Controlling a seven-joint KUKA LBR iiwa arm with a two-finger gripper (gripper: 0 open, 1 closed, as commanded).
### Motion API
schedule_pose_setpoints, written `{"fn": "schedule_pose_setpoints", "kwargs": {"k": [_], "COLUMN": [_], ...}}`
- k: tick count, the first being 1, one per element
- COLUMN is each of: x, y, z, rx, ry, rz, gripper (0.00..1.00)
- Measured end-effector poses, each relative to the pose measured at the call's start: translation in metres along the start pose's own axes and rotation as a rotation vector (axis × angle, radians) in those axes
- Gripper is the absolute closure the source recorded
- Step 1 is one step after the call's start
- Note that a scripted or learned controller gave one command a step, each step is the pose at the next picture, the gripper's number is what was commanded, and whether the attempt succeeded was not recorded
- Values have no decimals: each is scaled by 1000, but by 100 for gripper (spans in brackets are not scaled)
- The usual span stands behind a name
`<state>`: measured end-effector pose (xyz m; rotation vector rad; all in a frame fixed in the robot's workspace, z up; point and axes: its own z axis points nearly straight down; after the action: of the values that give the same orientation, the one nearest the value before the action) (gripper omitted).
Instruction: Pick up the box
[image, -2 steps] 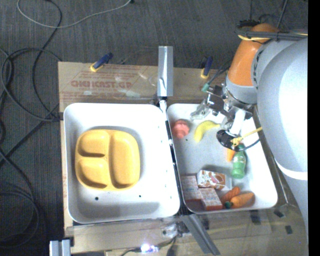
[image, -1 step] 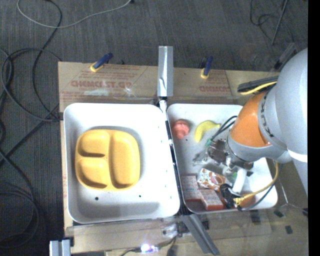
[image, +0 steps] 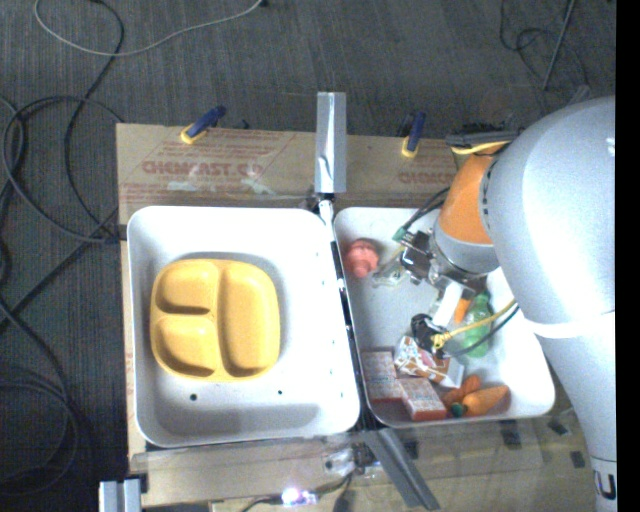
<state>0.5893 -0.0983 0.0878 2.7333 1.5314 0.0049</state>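
The box (image: 388, 380) is a flat reddish carton lying in the front left corner of the right bin (image: 352, 300). My gripper (image: 398, 262) hangs over the back half of that bin, beside a pink round item (image: 360, 258), well behind the box and apart from it. The wrist with its orange band (image: 465, 210) rises to the right of the gripper. Nothing shows between the fingers. A crinkled snack packet (image: 420, 358) lies against the box's right side.
Orange carrot-like pieces (image: 482, 400) lie at the right bin's front right, and a green item (image: 482, 322) sits partly under the arm. The left bin (image: 140, 330) holds a yellow divided tray (image: 215, 317). The big grey arm covers the right side.
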Motion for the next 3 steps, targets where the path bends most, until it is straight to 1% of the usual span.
{"fn": "schedule_pose_setpoints", "kwargs": {"k": [1, 2, 3], "x": [85, 103, 169], "y": [42, 10, -48], "z": [-209, -346, -177], "rx": [8, 8, 13], "ry": [-4, -4, -5], "rz": [142, 257, 224], "gripper": [0, 0, 0]}}
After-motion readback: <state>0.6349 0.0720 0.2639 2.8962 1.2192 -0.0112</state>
